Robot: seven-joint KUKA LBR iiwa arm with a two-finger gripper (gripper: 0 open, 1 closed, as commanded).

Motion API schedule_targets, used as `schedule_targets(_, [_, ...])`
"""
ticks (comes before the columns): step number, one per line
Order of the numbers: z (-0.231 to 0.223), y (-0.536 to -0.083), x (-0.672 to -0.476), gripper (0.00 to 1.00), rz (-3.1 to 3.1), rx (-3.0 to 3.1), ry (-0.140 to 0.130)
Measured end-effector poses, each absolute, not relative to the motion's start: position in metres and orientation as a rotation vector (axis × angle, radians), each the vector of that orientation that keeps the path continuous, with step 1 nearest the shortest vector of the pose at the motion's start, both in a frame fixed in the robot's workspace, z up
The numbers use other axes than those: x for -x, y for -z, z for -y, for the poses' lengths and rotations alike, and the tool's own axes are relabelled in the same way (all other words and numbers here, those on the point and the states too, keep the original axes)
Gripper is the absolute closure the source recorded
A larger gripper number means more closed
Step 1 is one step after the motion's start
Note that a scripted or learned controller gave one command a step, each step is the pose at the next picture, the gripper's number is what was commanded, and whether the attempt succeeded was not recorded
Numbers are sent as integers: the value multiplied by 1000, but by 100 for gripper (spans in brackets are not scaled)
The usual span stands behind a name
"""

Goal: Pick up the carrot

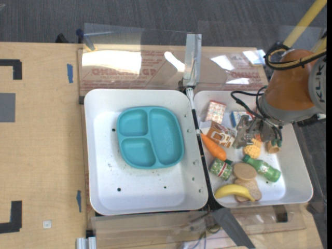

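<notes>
The carrot [213, 146] is orange and lies slanted against the left wall of the right bin [298, 183], next to the divider. My gripper [254, 135] hangs low over the middle of the right bin, to the right of the carrot and apart from it. It sits above a yellow corn piece [253, 150] and beside small snack packets. Nothing shows between its fingers.
The right bin also holds a banana [233, 192], a green bottle [263, 169], a round cracker [244, 171], a small can [221, 168] and snack packets [216, 111]. A teal divided plate [150, 137] lies in the left bin [104, 180]. A clear panel stands behind both bins.
</notes>
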State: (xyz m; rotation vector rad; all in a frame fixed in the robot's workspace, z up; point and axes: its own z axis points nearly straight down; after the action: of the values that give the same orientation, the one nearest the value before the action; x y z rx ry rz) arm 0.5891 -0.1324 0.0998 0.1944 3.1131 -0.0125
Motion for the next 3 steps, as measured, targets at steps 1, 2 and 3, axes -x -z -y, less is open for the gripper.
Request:
schedule_targets(1, [92, -185, -533, 100, -3112, 385, -1])
schedule_targets(2, [137, -108, -516, 100, -3081, 578, 0])
schedule_targets(3, [137, -106, -515, 0, -3085, 577, -2])
